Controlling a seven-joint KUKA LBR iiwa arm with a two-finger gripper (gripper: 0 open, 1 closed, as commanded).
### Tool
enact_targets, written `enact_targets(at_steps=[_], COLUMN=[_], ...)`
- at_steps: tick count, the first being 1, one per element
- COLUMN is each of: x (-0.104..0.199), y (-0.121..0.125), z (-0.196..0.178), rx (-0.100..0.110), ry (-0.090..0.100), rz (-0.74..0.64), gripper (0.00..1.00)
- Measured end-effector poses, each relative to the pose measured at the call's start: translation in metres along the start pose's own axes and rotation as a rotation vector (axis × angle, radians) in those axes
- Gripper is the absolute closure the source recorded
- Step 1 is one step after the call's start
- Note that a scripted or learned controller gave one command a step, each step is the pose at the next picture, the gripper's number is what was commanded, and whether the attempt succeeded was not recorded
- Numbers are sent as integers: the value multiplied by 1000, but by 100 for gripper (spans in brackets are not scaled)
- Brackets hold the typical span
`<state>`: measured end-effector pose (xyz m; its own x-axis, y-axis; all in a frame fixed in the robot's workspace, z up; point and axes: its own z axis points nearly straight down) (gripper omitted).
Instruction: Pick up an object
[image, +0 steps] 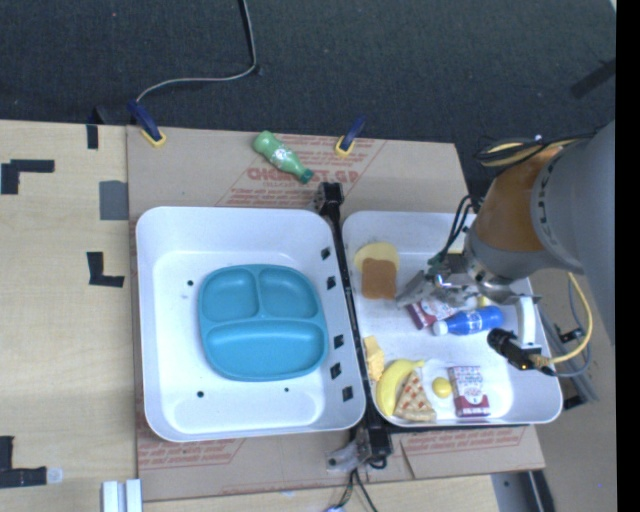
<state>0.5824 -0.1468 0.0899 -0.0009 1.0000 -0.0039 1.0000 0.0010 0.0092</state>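
Left bin (160, 240) holds just a blue divided plate (264, 322). Right bin (545, 405) is the busy one: bread slice (378, 277) up top, a blue-and-white bottle (470, 322) mid-bin, then a banana (392, 381), pizza slice (414, 402) and red packet (468, 390) along the near edge. The tool (440, 285) sits low right by the bottle, maybe touching it; can't tell how its grip stands. A green bottle (282, 157) lies on the counter (60, 330) behind the bins.

A blue-and-white bottle (470, 322) lies on its side near the right bin's (545, 405) right edge, beside a red packet (428, 316).
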Motion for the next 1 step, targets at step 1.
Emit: enact_targets(at_steps=[1], x=[-29], y=[7], z=[-63], rx=[8], ry=[2], rz=[1], gripper=[0])
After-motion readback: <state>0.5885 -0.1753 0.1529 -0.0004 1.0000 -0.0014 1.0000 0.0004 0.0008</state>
